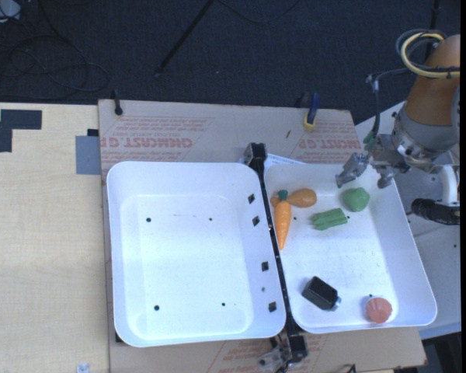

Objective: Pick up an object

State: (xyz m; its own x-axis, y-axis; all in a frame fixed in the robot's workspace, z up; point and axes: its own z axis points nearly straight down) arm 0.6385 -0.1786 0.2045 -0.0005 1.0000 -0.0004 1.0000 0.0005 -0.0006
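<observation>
Your end effector [365, 171] hangs over the far right corner of the right-hand white bin [408, 231], with its two grey fingers spread apart and nothing between them, so log it as released. The closest candidate is the round green plastic lump [356, 199], which lies on the bin floor just below and beside the fingertips, apart from them. Judged from its look, it is a light, hollow toy piece with a smooth skin; expect it to be stiff enough to hold but inclined to squirt out sideways if you pinch off-centre, so close across its widest middle. Near it lies the long green ridged plastic pod [328, 220], better taken across its short width at mid-length. The orange plastic carrot with a green top [281, 222] rests against the divider wall; its taper makes the thick upper half the safer place to grip, and the wall may block one finger. An orange rounded plastic fruit [301, 198] sits just beside the carrot's top, possibly touching it. The black boxy block [321, 293] offers flat sides and looks the least slippery. The small reddish ball [378, 309] near the front right corner will likely roll. The left-hand white bin [124, 208] holds no candidates.
</observation>
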